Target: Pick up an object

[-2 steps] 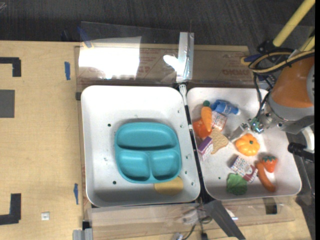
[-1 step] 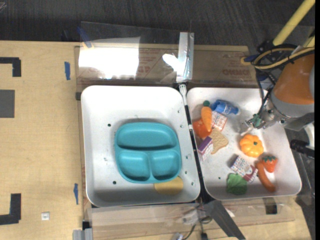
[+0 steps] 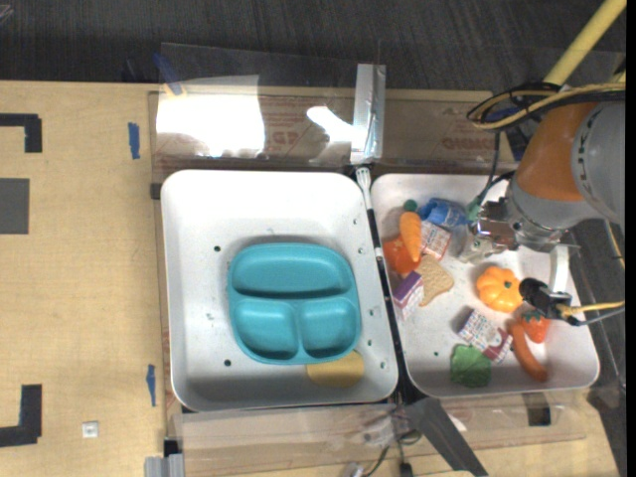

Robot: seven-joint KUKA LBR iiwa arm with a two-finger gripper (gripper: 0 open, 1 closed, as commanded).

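My gripper (image 3: 491, 238) hangs over the back right part of the right bin (image 3: 581, 371), below the grey arm with its orange band (image 3: 553, 162). Just in front of it lies an orange pumpkin (image 3: 498, 288). To its left are a blue packet (image 3: 443, 211), an orange carrot (image 3: 409, 230), a small pink and white packet (image 3: 434, 238) and a tan cracker (image 3: 434, 279). Nearer the front lie a red and white packet (image 3: 483, 332), a green lump (image 3: 471, 366) and a red-orange pepper (image 3: 530, 352). Nothing shows between the gripper and these things.
The left bin (image 3: 189, 266) holds a teal divided tray (image 3: 293, 301) with a yellow block (image 3: 336, 370) at its front edge. A purple packet (image 3: 406, 288) and an orange piece (image 3: 397, 256) lie by the wall between the bins. A clear sheet (image 3: 258, 117) stands behind.
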